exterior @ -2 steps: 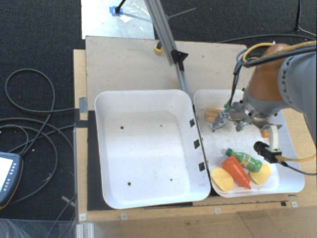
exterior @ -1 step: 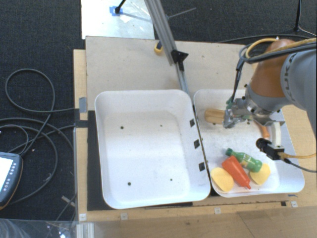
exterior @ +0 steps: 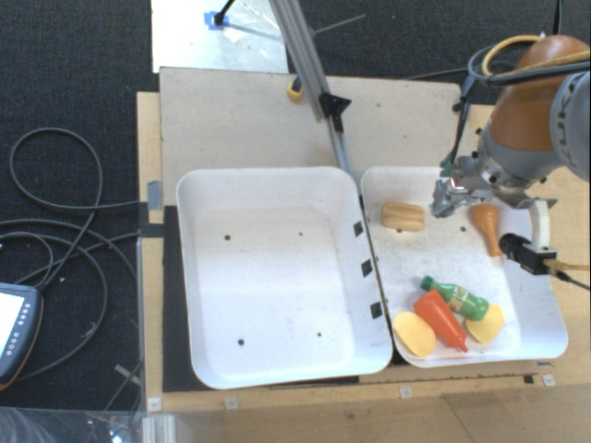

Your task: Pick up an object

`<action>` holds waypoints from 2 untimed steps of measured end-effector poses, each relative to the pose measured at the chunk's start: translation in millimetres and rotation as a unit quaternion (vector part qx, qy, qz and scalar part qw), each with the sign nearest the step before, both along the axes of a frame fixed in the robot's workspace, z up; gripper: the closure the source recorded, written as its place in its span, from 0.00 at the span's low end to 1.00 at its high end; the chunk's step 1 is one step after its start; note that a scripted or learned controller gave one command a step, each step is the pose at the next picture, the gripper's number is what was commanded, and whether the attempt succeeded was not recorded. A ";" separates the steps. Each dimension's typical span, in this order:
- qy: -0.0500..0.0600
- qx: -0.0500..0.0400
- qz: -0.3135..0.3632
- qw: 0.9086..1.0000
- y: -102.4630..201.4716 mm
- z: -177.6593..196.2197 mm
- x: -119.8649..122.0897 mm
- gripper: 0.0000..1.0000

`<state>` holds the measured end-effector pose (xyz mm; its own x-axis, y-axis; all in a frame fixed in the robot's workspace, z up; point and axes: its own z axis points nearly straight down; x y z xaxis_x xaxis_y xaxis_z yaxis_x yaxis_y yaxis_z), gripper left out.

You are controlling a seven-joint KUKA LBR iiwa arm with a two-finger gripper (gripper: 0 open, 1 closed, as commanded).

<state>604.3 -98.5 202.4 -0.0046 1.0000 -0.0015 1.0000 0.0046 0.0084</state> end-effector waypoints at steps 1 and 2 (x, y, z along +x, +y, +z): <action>0.000 0.000 0.001 1.000 -0.6 54.7 1.7 1.00; 0.003 0.001 0.003 1.000 46.4 43.9 13.6 1.00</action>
<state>617.9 -52.1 246.3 -0.0102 0.9999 0.0014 0.9999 0.0102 0.0025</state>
